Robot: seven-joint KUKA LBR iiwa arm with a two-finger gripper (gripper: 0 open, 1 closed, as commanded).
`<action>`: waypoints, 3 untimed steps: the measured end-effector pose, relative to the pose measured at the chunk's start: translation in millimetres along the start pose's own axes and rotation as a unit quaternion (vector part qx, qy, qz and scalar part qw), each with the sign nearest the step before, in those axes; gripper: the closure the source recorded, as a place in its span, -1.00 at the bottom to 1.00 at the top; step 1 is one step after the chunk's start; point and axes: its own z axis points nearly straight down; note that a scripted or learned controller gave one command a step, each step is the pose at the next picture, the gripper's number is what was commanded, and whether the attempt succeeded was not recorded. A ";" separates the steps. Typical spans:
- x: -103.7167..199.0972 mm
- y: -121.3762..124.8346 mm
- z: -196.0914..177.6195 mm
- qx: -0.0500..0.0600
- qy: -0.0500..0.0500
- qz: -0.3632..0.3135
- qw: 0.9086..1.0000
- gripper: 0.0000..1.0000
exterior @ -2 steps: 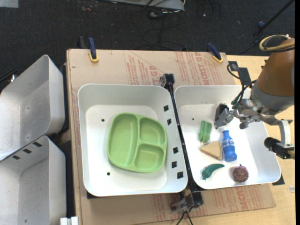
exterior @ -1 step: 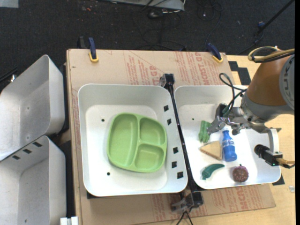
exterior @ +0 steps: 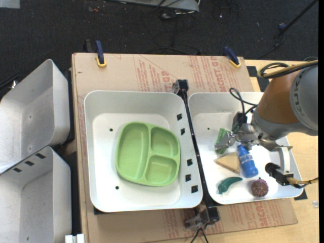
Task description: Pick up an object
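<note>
Overhead slanted view of the bench. The arm (exterior: 286, 103) is reaching in from the right over the right bin (exterior: 210, 103), and its gripper (exterior: 237, 135) is hanging low above the cluster of objects there. Whether the tool is wide, narrow or gripping anything cannot be told at this angle. A green leafy object (exterior: 221, 138) is lying just beside the gripper, on its left. A blue bottle (exterior: 247, 161) is lying directly below the gripper in the picture, touching a tan wedge (exterior: 229, 162) on its left. A dark green curved piece (exterior: 229, 184) and a dark red ball (exterior: 259, 187) are sitting near the bin's front edge. A green divided plate (exterior: 148, 154) is resting in the left bin (exterior: 101, 110).
</note>
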 end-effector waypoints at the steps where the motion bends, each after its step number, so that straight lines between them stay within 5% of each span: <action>1: -0.2 2.8 -14.8 -0.005 -0.002 -0.001 1.000 1.00; 3: -9.3 0.8 -115.7 -0.001 -0.002 -0.002 1.000 1.00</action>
